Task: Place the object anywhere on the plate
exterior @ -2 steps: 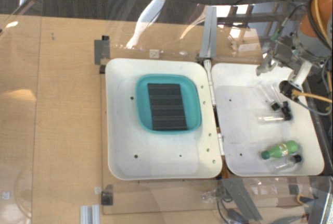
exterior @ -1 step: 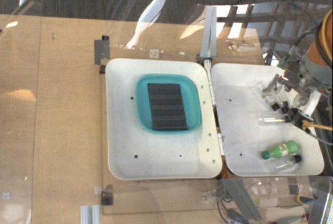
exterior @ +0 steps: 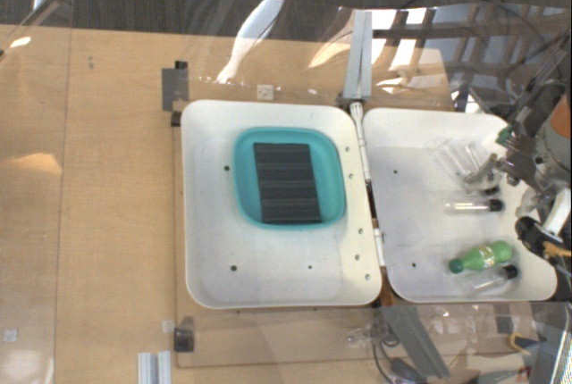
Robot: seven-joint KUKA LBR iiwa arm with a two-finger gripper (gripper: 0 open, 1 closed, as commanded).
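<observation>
On left bin (exterior: 206,275), teal plate (exterior: 334,168), dark ridged block (exterior: 287,183) on it, hand (exterior: 511,161) state unclear.

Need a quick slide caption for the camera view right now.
Gripper over right bin near green bottle; teal plate waits in left bin.

teal plate (exterior: 289,178) in left bin (exterior: 206,266) | green bottle (exterior: 480,257) in right bin (exterior: 402,141) | gripper (exterior: 500,161) over right bin

I count two white bins, a left bin (exterior: 206,275) and a right bin (exterior: 402,150). I see one teal plate (exterior: 243,186) with one dark ridged block (exterior: 287,183) on it. I also see one green bottle (exterior: 483,257) and what look like two clear tubes with dark caps (exterior: 474,206) (exterior: 490,279).
</observation>
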